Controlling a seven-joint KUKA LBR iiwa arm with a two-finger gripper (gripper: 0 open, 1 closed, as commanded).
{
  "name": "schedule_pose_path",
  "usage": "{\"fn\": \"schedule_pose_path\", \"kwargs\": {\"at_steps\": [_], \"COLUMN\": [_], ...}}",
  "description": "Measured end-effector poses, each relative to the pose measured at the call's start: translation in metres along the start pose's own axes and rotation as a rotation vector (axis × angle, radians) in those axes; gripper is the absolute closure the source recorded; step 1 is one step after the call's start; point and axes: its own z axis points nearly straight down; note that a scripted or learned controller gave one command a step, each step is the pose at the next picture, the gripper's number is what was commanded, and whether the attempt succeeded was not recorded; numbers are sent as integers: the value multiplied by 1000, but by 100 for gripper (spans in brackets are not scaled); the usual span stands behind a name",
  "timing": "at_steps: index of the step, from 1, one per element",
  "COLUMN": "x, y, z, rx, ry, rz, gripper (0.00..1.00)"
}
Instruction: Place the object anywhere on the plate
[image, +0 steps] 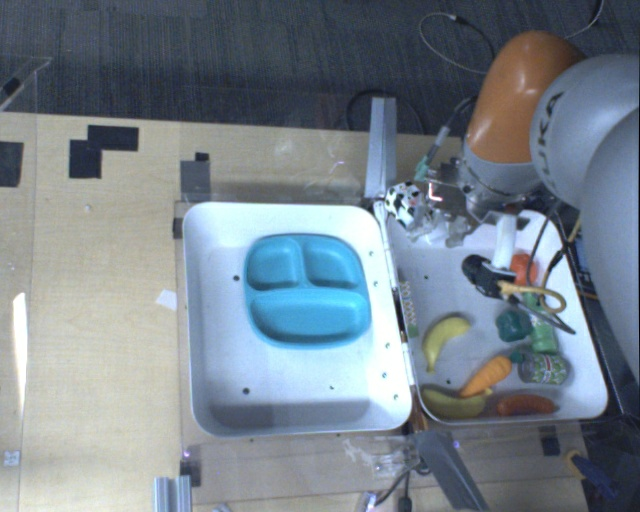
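The likely object, a small black-and-white spotted thing (402, 203), sits at the upper left corner of the right bin (440, 280), just beside the gripper (427, 207). It looks roundish and blurred, so I cannot tell its long axis or facing. Whether the gripper is wide, narrow or closed on it I cannot tell either. The blue plate (305, 315) lies bare in the left bin (200, 330), its two small compartments toward the top of the frame. I judge the task barely begun: the carry across the divider and the release are left. A banana (443, 338) and a carrot (487, 374) lie lower right.
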Motion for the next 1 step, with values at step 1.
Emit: {"fn": "schedule_pose_path", "kwargs": {"at_steps": [1], "x": [63], "y": [-6], "z": [36], "rx": [22], "ry": [-1], "rz": [-21], "gripper": [100]}}
